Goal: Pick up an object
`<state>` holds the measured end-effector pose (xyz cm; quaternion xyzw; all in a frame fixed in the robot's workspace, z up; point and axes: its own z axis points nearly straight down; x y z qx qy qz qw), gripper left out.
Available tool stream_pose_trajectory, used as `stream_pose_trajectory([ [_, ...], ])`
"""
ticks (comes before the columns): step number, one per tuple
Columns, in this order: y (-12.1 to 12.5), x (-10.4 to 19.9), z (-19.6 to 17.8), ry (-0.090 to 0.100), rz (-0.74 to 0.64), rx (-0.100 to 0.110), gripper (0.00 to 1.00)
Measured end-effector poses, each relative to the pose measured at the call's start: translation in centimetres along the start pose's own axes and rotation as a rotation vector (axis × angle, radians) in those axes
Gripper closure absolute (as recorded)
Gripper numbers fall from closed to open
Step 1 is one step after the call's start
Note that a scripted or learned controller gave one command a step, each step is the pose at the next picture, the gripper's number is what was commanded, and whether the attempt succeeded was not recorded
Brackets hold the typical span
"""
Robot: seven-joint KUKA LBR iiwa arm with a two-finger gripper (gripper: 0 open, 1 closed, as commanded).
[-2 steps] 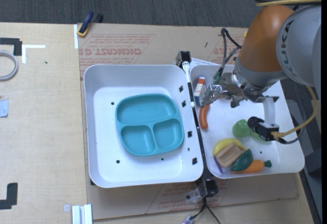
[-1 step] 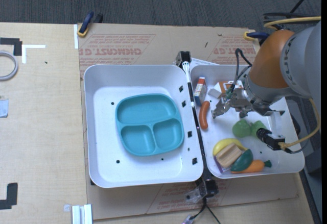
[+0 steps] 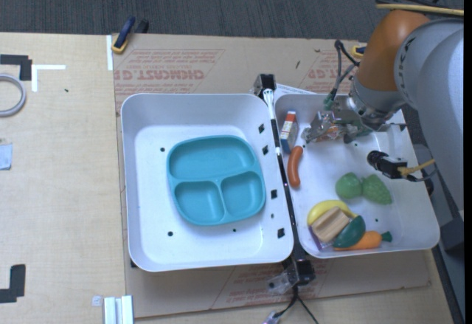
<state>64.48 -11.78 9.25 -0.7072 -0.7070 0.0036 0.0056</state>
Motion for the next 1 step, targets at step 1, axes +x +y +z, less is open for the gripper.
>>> stream_pose_trajectory([
  [1,-0.03,0.03,-0.95,0.001,-0.004,0.002,1.0],
])
